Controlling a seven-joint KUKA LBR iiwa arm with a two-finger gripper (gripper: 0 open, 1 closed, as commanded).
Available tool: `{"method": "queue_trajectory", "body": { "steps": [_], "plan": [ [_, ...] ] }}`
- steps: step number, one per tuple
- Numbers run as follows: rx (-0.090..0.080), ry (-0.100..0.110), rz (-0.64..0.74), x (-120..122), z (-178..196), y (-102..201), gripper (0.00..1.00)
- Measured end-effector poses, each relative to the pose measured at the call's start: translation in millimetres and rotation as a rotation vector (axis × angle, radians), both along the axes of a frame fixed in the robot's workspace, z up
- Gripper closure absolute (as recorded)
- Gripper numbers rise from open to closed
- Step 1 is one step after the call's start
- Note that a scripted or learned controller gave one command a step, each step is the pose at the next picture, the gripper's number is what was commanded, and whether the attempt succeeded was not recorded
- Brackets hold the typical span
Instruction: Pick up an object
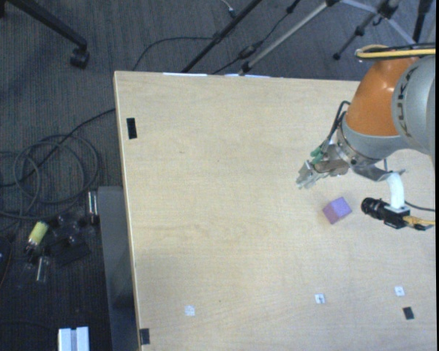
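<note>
Nearby, end effector [307, 177] hovers beside purple block [337, 210].

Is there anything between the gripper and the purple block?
Nothing visible. The gripper sits up and left of the purple block, with only bare wooden bench between them.

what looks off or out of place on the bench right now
Little stands out. The purple block lies flat on the wooden benchtop, turned askew to its edges, just below the gripper. Loose cables sprawl on the floor to the left.
</note>
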State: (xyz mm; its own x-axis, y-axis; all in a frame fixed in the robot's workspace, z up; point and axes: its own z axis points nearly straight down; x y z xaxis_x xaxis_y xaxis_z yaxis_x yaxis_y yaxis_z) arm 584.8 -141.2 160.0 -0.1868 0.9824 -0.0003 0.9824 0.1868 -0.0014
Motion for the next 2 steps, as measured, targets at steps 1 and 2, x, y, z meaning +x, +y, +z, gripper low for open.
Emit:
{"method": "queue_trajectory", "body": {
  "steps": [1, 2],
  "plan": [
    [0.0, 0.003, -0.024, -66.6, -40.3, -44.9, 1.0],
    [-0.001, 0.0, -0.04, -13.9, 12.6, -60.1, 1.0]
  ]
}}
